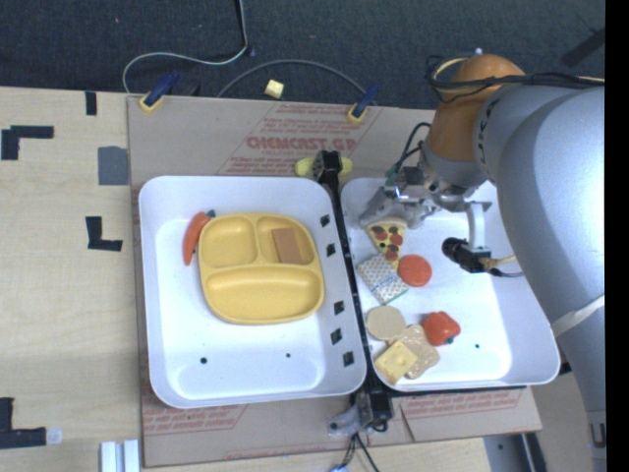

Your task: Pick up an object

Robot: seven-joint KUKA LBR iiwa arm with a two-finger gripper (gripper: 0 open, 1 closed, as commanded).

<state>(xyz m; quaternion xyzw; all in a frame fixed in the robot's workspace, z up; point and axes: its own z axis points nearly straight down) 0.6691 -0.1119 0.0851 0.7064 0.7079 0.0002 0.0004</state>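
Arm cut off at right.

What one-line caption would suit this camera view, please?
Gripper hovers above pizza slice in right bin.

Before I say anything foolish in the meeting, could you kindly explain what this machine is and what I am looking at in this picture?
It is one picture, taken from a fixed camera above a bench, looking down at a slant. The big grey shape with an orange band is a robot arm reaching in from the right. Its gripper hangs over the right bin, near a toy pizza slice; I see nothing held. That bin also holds a red disc, a tomato-like piece, crackers and cheese-like pieces. The left bin holds a yellow divided plate with a brown piece in one compartment, and an orange carrot-like piece beside the plate.
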